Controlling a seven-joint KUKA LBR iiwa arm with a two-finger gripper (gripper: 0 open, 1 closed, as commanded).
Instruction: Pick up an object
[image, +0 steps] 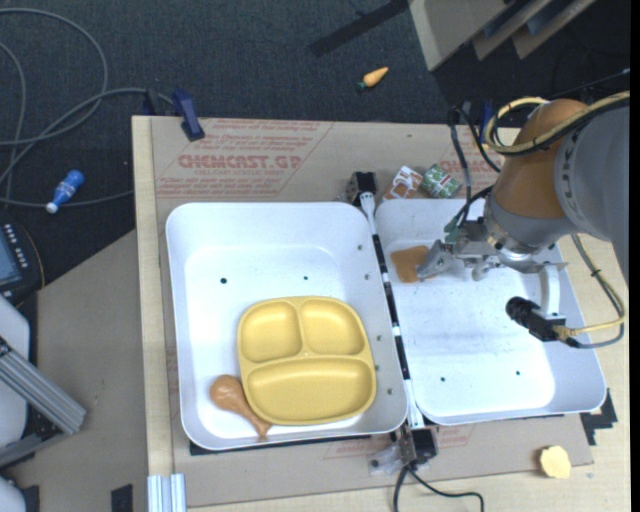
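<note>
From above, two white bins sit side by side on the bench. The left bin (190, 300) holds a yellow plate (305, 358) with three parts, and a small orange spoon-shaped toy (238, 400) lies at the plate's lower left, partly tucked under its edge. The right bin (500, 385) has a flat brown thing (406, 264) near its upper left wall. The arm (560, 160) reaches in from the right, and the gripper (437, 258) is low in the right bin, just beside the brown thing, maybe touching it. The jaws look a little apart, with nothing seen between them, but the tips are small and hard to read, so I cannot tell for sure. This looks like the step of lining up on the brown thing to grab it; it is not picked up yet. Next, the fingers need to go around the brown thing and squeeze. It lies flat and close to the wall, so it could slip out.
</note>
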